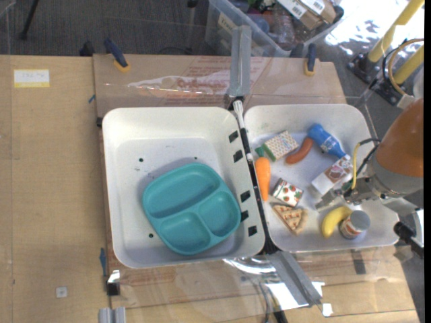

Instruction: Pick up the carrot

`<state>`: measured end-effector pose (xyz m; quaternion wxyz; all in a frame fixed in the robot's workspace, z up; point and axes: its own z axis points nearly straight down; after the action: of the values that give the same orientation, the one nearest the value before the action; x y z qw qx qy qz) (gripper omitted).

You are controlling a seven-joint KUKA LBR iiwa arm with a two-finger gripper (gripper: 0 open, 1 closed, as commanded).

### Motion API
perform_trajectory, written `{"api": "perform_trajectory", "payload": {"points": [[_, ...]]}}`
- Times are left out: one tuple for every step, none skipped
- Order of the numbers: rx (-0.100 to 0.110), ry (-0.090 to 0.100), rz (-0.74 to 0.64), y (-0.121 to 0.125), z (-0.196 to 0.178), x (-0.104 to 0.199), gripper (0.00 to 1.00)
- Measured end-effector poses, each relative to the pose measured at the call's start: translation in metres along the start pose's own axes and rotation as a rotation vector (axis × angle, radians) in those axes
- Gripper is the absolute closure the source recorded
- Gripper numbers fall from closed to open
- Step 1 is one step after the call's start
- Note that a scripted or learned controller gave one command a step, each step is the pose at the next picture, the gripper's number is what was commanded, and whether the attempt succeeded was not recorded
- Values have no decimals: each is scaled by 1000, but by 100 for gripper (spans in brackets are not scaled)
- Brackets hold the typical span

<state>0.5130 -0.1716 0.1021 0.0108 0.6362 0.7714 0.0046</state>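
- Two white bins sit side by side on the bench: the left bin [121,180] bears a teal divided plate [192,208], the right bin [363,123] bears the small items.
- Against the right bin's left wall lies the carrot [262,177], lengthwise along the divider, untouched.
- Near the same bin's right edge hangs the gripper [351,192], above a banana [333,221] and a can [353,225]; I cannot tell how its jaws stand.
- Close by lie a pizza slice [291,217], a sausage [300,152] and a blue bottle [326,140].
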Motion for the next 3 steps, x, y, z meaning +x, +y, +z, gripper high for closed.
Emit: {"api": "perform_trajectory", "payload": {"points": [[7, 7, -181, -31, 11, -6, 0], [-1, 1, -177, -29, 0, -9, 100], [19, 10, -6, -20, -157, 51, 100]]}}
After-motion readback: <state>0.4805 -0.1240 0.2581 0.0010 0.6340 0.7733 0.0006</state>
